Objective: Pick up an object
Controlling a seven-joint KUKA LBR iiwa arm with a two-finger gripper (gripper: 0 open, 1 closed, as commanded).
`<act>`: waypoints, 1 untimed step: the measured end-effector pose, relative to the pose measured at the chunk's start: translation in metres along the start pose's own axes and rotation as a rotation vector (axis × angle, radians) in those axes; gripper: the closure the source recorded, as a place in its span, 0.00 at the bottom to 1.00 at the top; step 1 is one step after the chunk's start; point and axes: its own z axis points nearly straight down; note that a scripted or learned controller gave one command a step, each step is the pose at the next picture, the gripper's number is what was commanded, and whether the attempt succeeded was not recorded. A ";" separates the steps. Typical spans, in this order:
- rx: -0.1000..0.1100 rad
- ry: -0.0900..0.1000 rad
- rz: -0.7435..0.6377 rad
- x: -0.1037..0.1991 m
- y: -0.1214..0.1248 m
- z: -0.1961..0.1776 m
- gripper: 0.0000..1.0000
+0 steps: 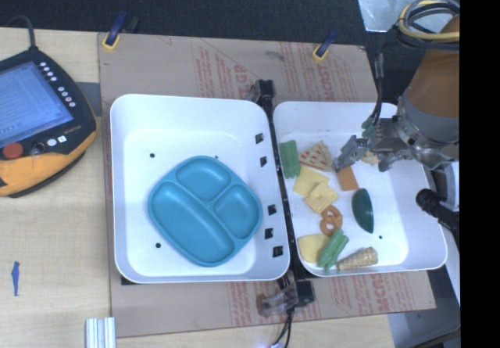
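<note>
A small flat orange-brown rectangular toy piece (348,178) lies in the right shallow white bin (414,252), just below the claw (366,152) — whether its dark metal fingers are spread or pressed together, I cannot tell. Around the piece sit plastic toy foods: a waffle-patterned tan wedge (316,156), pale yellow cheese slabs (315,188), a long green ridged piece (290,158), a glossy dark green oval (362,209), an orange pretzel (331,220) and a ribbed cone (358,258). The left white bin (133,127) holds a smooth blue divided plate (205,209). Both rest on brown cardboard (195,65) over the pale wooden surface (47,260) — a tablet-like control pendant (39,123) lies at left.
</note>
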 end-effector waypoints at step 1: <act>0.008 0.001 0.000 0.006 -0.022 0.088 0.00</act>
